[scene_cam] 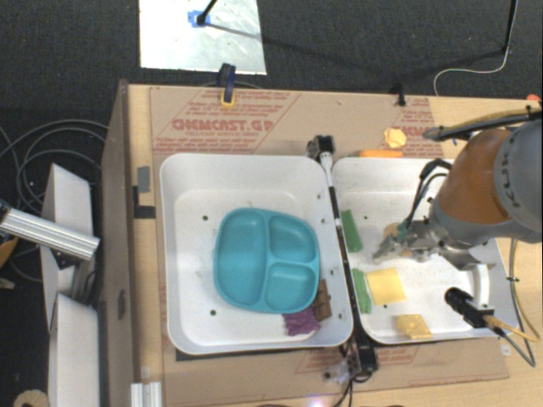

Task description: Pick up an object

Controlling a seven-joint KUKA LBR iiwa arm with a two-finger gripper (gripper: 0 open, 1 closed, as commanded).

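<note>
You're pre-grasp: pincer (392,246) low in the right white bin (373,181), can't tell its opening, pale yellow square slab (386,286) just below it, unlifted.

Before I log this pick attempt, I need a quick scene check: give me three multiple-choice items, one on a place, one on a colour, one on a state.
1. Where does the divided plate lie?
A. left bin
B. right bin
C. on the bench outside the bins

2. What colour is the plate?
A. red
B. teal
C. white

3. How does the plate lie?
A. upside down
B. on edge against a wall
C. flat, compartments facing up

Answers:
1 A, it sits inside the left bin.
2 B, it is teal against the white floor.
3 C, its three compartments show from above.
</note>
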